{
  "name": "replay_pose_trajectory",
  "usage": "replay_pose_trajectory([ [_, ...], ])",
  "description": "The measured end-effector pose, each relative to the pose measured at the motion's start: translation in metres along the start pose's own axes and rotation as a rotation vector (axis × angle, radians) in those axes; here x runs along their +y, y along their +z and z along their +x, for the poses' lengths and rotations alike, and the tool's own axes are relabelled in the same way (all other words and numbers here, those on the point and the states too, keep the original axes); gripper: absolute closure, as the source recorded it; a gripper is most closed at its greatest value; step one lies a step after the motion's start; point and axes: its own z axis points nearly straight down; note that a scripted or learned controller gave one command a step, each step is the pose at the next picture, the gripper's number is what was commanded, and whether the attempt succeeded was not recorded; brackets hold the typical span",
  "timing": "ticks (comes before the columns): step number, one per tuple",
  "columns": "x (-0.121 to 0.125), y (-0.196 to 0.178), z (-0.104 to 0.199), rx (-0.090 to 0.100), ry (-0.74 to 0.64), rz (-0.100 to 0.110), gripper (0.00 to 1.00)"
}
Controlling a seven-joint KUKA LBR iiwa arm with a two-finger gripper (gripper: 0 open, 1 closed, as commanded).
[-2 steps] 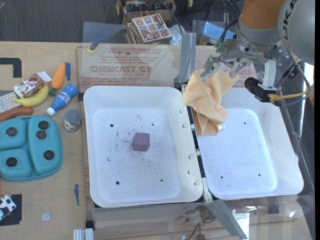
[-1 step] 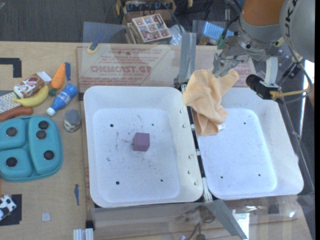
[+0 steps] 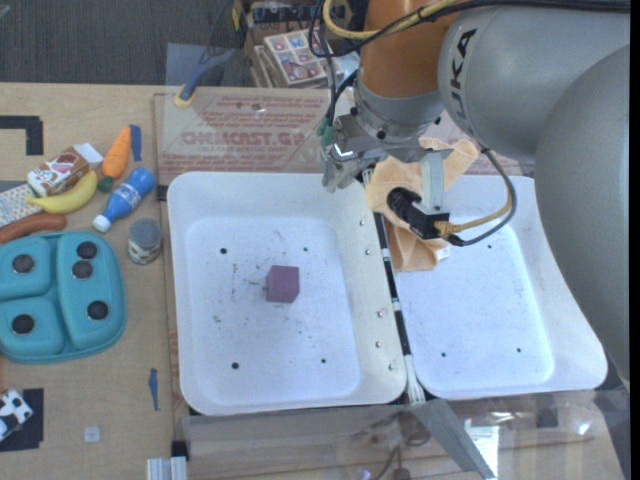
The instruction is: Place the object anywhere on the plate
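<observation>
Your two-finger gripper (image 3: 340, 173) hangs at the left white bin's (image 3: 200, 368) one-o'clock rim, grip state I cannot tell, while the small purple cube (image 3: 282, 284) lies mid-bin, toward seven o'clock from it.

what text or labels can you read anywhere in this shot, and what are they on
"UKA", the visible part of a brand name, on the grey arm.
Red lettering on the clear sheet behind the left bin: too blurred to read.
Label on the small packet by the banana: too small to read.
Printed boxes behind the bench: pattern, no legible words.
</observation>
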Motion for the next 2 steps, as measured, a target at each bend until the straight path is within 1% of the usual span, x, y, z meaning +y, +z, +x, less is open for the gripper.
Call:
replay_pose_trajectory([
  [1,0.028,-0.015,0.051,-0.002,-0.273,-0.007,1.00],
  [2,0.040,0.013,0.089,-0.001,-0.481,-0.002,1.00],
])
